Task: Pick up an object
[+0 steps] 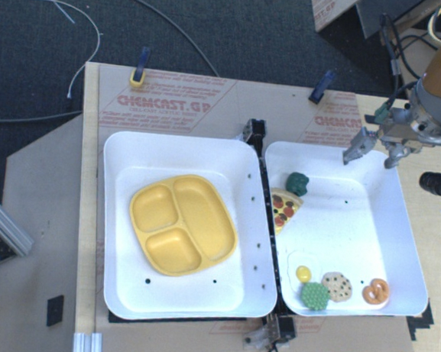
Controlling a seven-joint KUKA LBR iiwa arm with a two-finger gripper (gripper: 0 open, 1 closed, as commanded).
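No object is picked yet: the pizza slice [284, 208] and green toy [297, 183] lie by the right bin's [401, 218] left wall, while the claw [375, 153] hangs spread and empty above its far edge, needing to descend onto one.
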